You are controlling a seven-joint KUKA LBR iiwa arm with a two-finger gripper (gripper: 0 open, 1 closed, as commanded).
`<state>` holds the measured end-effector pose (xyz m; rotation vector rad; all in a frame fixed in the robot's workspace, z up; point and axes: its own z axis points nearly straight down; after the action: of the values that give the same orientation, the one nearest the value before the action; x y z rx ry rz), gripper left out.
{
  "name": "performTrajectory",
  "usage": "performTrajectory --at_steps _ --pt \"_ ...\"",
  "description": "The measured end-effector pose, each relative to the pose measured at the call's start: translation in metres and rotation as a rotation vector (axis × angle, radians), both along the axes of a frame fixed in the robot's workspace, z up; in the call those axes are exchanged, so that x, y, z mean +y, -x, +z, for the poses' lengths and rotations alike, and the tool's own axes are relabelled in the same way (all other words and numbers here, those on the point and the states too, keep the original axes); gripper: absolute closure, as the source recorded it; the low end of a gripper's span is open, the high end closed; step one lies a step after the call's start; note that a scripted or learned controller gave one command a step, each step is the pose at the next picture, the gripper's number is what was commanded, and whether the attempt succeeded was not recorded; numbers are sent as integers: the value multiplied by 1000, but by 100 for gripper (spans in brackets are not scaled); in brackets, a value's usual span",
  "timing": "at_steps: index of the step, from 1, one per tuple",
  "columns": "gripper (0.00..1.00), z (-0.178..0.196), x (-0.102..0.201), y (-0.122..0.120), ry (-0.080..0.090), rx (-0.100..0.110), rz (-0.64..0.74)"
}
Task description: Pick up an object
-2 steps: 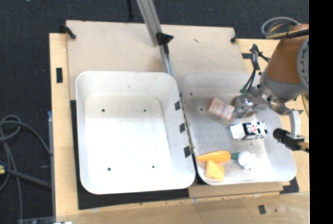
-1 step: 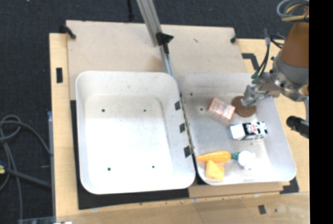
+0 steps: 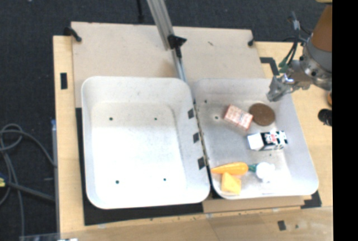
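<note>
The right bin (image 3: 291,122) holds several small objects. A pink patterned block (image 3: 238,117) lies near its middle, beside a brown disc (image 3: 262,114). A black-and-white box (image 3: 267,140) sits below them. At the front lie an orange carrot-shaped piece (image 3: 230,168), a yellow wedge (image 3: 231,183) and a white and teal item (image 3: 263,170). My gripper (image 3: 277,90) hangs over the bin's far right corner, above and right of the brown disc, with nothing seen between its fingers.
The left bin (image 3: 140,142) stands beside the right one. A slanted aluminium rail (image 3: 158,5) crosses the back of the bench. Cables (image 3: 22,150) lie on the floor at the left.
</note>
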<state>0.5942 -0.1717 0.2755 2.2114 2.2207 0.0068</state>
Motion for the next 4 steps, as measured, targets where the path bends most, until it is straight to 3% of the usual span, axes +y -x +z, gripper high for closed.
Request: performTrajectory --at_steps 2,4 --pt "100 5 93 5 -2 7 -2" --pt "100 -13 194 -15 -3 7 -1"
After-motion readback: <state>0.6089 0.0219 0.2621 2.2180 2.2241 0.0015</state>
